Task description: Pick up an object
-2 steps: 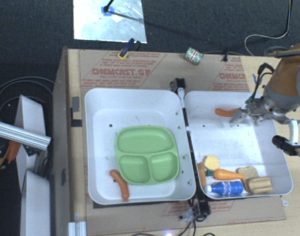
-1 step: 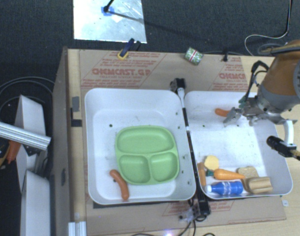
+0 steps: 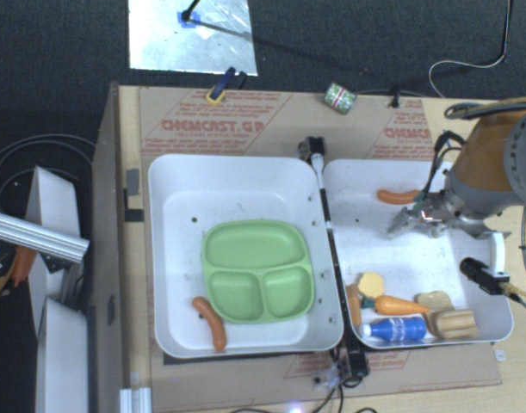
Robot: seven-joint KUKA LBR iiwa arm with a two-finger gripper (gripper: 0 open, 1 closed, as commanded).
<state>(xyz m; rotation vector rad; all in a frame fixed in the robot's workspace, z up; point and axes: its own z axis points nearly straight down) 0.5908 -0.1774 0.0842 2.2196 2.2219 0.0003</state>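
In the right bin [image 3: 504, 325] my gripper [image 3: 411, 222] hangs low over the upper middle of the floor, reaching in from the right. Just above and left of it an orange sausage [image 3: 395, 197] lies near the bin's back wall, close to the gripper but apart from it. Along the front wall lie a yellow round piece [image 3: 371, 284], a carrot [image 3: 400, 305], a blue bottle [image 3: 395, 329], a tan biscuit [image 3: 433, 299] and a wooden block [image 3: 454, 323].
The left bin [image 3: 172, 231] holds a green divided plate [image 3: 258, 269] and a second orange sausage [image 3: 211, 323] at its front left. A small green can [image 3: 339, 98] sits on the cardboard behind the bins.
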